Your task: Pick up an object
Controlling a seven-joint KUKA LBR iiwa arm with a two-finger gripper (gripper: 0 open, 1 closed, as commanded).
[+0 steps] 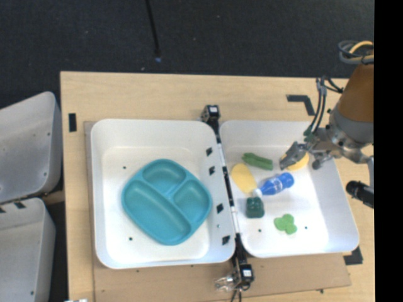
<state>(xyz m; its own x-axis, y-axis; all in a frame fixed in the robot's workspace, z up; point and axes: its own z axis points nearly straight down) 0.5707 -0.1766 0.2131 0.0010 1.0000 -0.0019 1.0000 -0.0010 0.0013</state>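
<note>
In the right bin [327,231] lie several small objects: a long green piece [257,161], a yellow rounded piece [243,177], a blue bottle [277,184], a dark green block [254,207] and a light green lump [286,224]. My gripper [306,159] hangs over the bin's upper right part, open, its fingers spread wide. A small yellow object [300,163] shows just beneath it, between the two fingers; whether they touch it I cannot tell. The blue bottle lies just to the lower left of the gripper.
The left bin [107,162] holds a teal divided plate [165,200]. A ridge with black clips [221,187] separates the bins. The arm's orange band [357,96] rises at the right edge. Grey plastic panels [25,150] stand left of the bench.
</note>
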